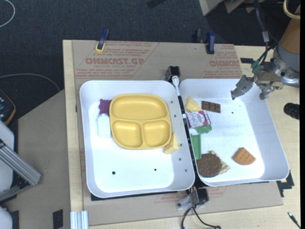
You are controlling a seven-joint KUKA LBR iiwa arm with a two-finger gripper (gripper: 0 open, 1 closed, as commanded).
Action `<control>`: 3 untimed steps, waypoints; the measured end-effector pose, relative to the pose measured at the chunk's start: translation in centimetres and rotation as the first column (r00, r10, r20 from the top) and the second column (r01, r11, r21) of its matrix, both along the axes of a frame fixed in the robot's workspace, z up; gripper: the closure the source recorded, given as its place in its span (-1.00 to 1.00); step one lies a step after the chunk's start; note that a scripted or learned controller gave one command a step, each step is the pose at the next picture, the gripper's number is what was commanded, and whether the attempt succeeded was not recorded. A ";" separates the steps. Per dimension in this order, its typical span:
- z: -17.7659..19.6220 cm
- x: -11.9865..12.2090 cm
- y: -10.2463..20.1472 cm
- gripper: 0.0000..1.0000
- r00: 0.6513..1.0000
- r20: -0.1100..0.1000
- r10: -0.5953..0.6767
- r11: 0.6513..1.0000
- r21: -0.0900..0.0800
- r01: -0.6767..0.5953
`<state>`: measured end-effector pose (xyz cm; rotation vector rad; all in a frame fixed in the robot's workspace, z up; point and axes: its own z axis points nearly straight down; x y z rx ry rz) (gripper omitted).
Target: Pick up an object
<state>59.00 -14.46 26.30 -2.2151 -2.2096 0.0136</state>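
yellow divided tray (140,120) is seen in left bin (95,171), with a white bottle (103,125) at its 9 o'clock. right bin (267,142) is loaded with chocolate bar (210,107), round cookie (208,164) and orange cracker (243,156). hand (251,89) is spread open over that bin's 1 o'clock corner, nothing gripped.
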 end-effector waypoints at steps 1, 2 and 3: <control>0.8 0.2 0.0 -1.00 1.000 0.014 0.002 1.000 -0.002 -0.002; -5.4 0.6 -0.2 -1.00 1.000 0.008 0.002 1.000 -0.001 -0.002; -10.0 0.4 -0.9 -1.00 1.000 0.008 0.002 1.000 -0.001 -0.002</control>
